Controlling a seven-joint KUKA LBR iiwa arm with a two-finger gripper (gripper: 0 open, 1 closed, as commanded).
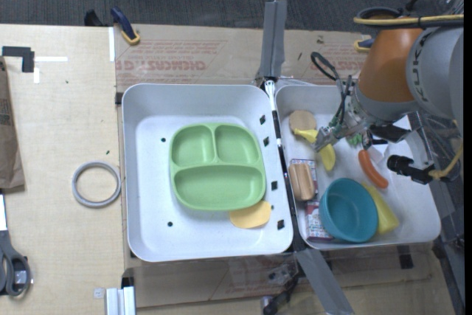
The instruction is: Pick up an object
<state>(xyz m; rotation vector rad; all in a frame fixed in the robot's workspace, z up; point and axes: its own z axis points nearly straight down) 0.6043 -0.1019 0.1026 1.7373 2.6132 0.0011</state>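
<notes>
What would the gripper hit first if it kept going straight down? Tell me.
Most likely the banana: the gripper hangs right over it in the right bin. How high it hangs can't be judged from this one slanted view.

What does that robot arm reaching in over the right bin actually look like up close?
The arm is a thick, rounded grey tube with a glossy orange band above the wrist. Part of a dark lettered marking shows on the grey shell. Below the band sits a small metallic gripper with two thin fingers. Yellow and black cables run along it, and a black fitting juts out beside the wrist.

Even overhead light, perhaps slight blur
</notes>
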